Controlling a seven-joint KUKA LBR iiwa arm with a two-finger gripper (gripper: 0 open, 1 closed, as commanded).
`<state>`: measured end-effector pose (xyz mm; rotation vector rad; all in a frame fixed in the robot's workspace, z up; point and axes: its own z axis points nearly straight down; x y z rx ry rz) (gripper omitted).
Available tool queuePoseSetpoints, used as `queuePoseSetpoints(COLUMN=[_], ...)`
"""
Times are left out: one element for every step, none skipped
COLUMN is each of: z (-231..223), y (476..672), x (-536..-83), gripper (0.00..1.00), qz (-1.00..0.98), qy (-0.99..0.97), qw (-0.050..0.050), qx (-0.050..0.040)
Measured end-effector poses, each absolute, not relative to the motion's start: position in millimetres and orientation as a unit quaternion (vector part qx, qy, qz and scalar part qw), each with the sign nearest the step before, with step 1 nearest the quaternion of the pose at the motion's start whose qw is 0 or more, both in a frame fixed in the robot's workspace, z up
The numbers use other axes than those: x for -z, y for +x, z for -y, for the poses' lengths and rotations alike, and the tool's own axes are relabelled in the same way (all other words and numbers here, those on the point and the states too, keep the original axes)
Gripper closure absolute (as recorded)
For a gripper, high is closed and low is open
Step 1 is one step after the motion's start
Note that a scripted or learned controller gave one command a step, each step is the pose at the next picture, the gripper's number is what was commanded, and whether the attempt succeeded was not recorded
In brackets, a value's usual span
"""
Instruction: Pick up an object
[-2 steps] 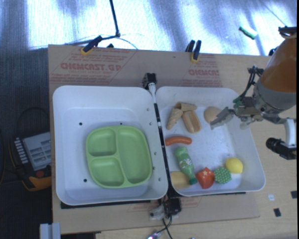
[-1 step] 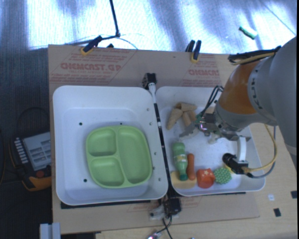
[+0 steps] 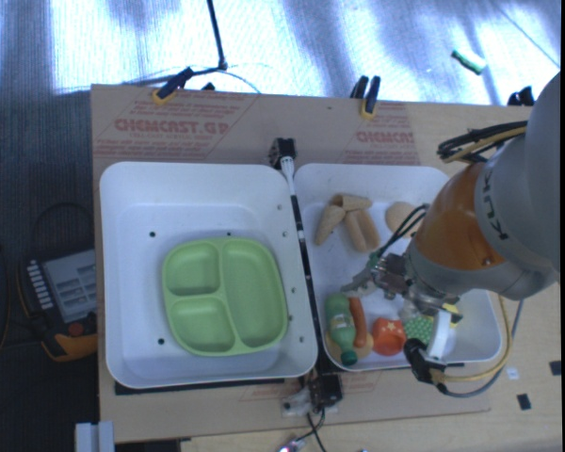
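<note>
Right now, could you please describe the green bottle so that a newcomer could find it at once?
Look in the right bin, at its near left corner. The green bottle lies there beside a thin orange carrot and a red-orange tomato; it alone is green with a pale label.

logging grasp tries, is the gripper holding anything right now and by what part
Cannot be told: the gripper is low over the right bin, above the orange piece, and the arm hides any hold.

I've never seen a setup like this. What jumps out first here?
The big grey arm with its orange band reaches in from the right, over the right bin. Its pincer hangs above small toy foods: tan pieces, a green bottle and an orange-red piece. In the left bin lies a lime-green divided plate.
</note>
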<state>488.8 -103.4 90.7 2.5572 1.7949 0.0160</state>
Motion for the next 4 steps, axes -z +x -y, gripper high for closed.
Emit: queuePoseSetpoints(z=[104, 99, 70, 94], y=[529.9, 605.9, 484.7, 482.8], x=[-89, -91, -184, -104], gripper=[0.00, 0.00, 0.00, 0.00], qz=[-0.690, -0.738, -0.706, -0.794], qy=[0.724, 0.674, 0.709, 0.607], qw=[0.005, 0.005, 0.000, -0.001], qx=[-0.0006, -0.0018, 0.0002, 0.0006])
